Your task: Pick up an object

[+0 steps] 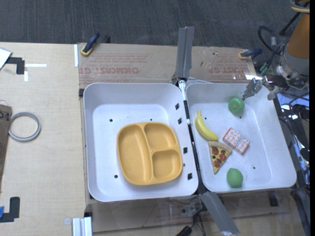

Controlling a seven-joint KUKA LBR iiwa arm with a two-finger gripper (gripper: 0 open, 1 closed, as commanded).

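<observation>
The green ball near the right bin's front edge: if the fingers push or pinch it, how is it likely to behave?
The green ball looks round and smooth, so a push would probably roll it across the right bin. It sits apart from the pizza slice, so nothing would likely stop it. A pinch off centre may squirt it out.

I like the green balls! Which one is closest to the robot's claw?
The green ball at the right bin's far end, just below the gripper. The other green ball lies at the near end, beside the pizza slice.
</observation>
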